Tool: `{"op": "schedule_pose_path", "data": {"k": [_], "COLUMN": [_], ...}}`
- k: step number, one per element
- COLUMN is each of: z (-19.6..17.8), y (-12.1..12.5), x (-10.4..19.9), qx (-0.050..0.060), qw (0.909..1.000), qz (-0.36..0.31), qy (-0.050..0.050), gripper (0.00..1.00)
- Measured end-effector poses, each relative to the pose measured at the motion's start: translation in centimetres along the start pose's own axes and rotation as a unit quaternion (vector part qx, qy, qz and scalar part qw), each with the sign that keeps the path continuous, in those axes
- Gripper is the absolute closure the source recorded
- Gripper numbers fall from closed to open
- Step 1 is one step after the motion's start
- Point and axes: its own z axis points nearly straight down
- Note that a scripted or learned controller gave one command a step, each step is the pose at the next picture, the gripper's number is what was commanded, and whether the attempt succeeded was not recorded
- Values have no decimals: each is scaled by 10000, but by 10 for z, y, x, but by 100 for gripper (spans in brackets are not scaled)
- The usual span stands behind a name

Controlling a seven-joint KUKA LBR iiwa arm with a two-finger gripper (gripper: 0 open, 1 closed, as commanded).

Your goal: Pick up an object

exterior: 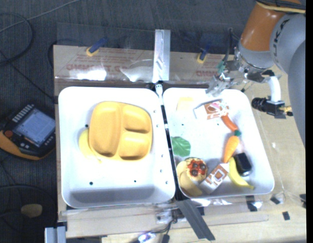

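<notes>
Objects for picking, right-hand bin [257,135], contents listed by position from the green leaf-shaped piece [181,146] that lies near the bin's left wall.

1. Small white carton with red-brown print [212,109]: up and to the right of the green piece, near the bin's far wall, lying tilted.
2. Small carrot [229,123]: right of the green piece, just below the carton, orange with a green end.
3. Larger carrot [230,147]: right of the green piece at about its height, lying nearly upright in the view.
4. Black block [242,163]: beyond the larger carrot, lower right, resting against the banana.
5. Banana [237,178]: lower right of the green piece, near the bin's front right corner.
6. Second small carton [217,175]: below and right of the green piece, touching the banana's left side.
7. Round pale piece with red and dark topping [195,169]: just below the green piece, near the front wall.
8. Pale yellow flat piece [184,103]: above the green piece, near the far wall.

Left bin [70,135]: a yellow divided tray [120,130], upside down, well left of the green piece.

Gripper [220,83]: above the far rim of the right-hand bin, up and right of the green piece, apart from every object and holding none. Whether it is wide or narrow cannot be told.
</notes>
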Motion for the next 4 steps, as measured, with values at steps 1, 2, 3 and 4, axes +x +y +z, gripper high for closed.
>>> {"op": "schedule_pose_path", "data": {"k": [1, 2, 3, 4], "z": [41, 79, 7, -31], "y": [-1, 1, -44, -31], "x": [-1, 9, 17, 55], "qx": [11, 1, 3, 1], "qw": [9982, 9673, 9945, 9946], "qz": [-593, -2535, -1043, -1035], "qy": [-6, 8, 10, 11], "gripper": [100, 100, 100, 100]}}
